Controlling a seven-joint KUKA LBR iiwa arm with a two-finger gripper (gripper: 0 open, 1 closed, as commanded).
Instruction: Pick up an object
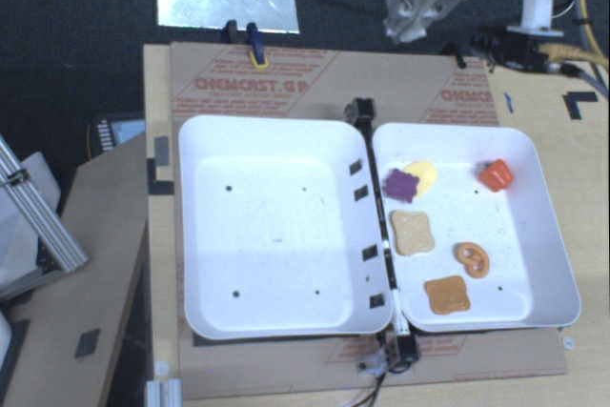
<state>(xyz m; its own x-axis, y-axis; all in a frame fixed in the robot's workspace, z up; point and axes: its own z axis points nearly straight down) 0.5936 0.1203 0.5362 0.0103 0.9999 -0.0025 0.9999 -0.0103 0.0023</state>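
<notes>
Nothing is held yet, so the pick appears not to have begun. Two shallow white bins are seen side by side on a cardboard-covered bench, and the right bin [548, 234] is taken as the landmark. Inside it, six small objects are spread out, all apart from the arm. A red piece [495, 174] is placed near its far right corner. A yellow piece [422, 172] and a purple piece [400, 186] are found touching at its far left side, close to the divider. A pale slice of toast [412, 233] is laid nearer the middle of its left side. A small orange ring, like a pretzel [471, 258], is set to the right of the toast. An orange-brown slab [447, 295] is placed near its front edge.

The gripper [412, 10] is held high and well beyond the far edge of the right bin, over the dark floor. It is blurred, and whether it is wide or narrow cannot be told. By judgement, everything remains: choosing an object, descending, closing and lifting.
</notes>
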